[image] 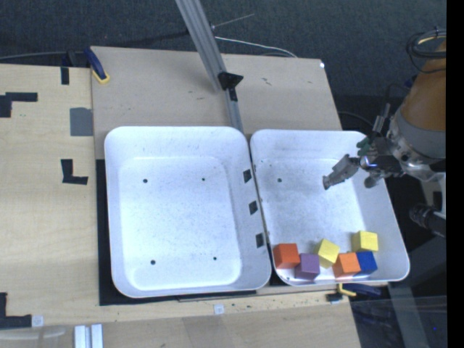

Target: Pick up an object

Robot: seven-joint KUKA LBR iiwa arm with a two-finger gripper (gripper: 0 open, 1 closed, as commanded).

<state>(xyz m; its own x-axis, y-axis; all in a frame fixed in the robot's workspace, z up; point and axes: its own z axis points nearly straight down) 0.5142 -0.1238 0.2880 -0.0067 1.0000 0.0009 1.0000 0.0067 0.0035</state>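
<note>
Camera view: gripper (349,170) hangs over the right bin (304,151), upper-right part, above bare floor. Can't tell if it's open or shut, angle too poor; nothing seen in it. Blocks sit bunched along the bin's near edge, prob. slid into the low corner: orange block (286,254), purple block (309,265), yellow block (328,251), second orange block (346,264), blue block (367,262), second yellow block (367,240). All well apart from gripper, toward the view's bottom. Left bin (116,194) alongside.
</note>
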